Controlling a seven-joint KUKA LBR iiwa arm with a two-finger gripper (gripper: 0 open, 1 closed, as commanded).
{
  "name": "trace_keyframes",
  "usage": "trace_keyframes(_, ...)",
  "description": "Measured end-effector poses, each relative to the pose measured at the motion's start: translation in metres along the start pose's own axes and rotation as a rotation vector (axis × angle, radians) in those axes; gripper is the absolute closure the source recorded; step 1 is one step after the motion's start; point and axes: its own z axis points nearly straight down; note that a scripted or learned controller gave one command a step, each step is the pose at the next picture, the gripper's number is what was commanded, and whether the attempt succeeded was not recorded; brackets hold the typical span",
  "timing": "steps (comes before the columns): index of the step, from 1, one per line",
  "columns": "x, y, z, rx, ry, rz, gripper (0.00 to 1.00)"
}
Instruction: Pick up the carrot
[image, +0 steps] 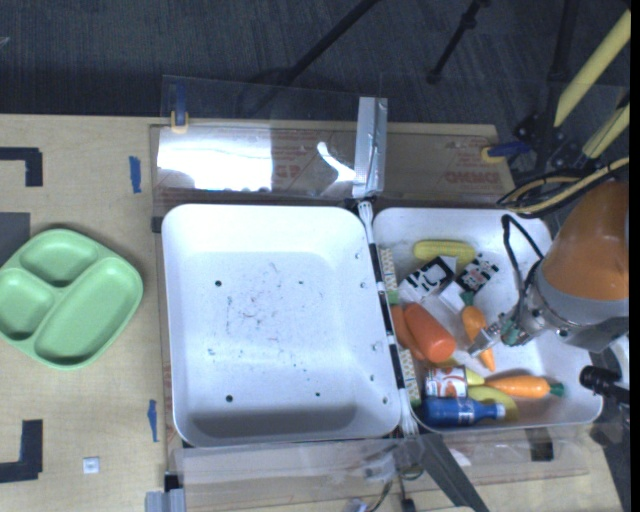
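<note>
Carrot (520, 384) just beyond blue bottle (462, 410): likely light, rigid, slick; best pinched across thick middle. Gripper (497, 336) poised above; finger state impossible to tell.

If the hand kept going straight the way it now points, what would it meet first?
The hand points toward the view's left, low over the right bin. First in line seems to be the small orange piece at its tip, then the orange bottle. Depth is unclear, so it may pass above.

Two white bins (265, 225), one green divided plate (68, 297), one carrot (520, 386)
</note>
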Motion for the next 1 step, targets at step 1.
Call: trace_keyframes(1, 0.0611, -0.0028, -0.1997, 0.001, -0.001, 0.142, 1.0)
